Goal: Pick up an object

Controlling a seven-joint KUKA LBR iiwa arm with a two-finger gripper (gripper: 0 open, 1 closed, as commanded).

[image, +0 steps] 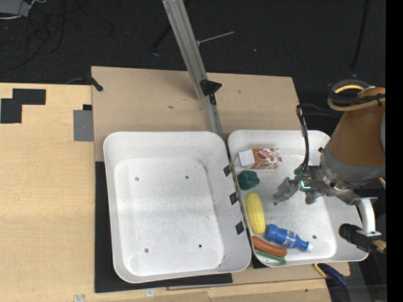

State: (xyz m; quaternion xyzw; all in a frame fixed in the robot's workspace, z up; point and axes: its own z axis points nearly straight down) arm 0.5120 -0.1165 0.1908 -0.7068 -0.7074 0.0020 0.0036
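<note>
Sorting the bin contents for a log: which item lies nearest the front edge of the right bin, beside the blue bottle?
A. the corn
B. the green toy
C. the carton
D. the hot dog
D: the hot dog lies at the front rim, just left of the bottle.

I am reaching in from the right, my orange-banded wrist angling down and leftward. My gripper [296, 192] is hanging low, its fingers [283, 193] spreading apart and clasping nothing.
</note>
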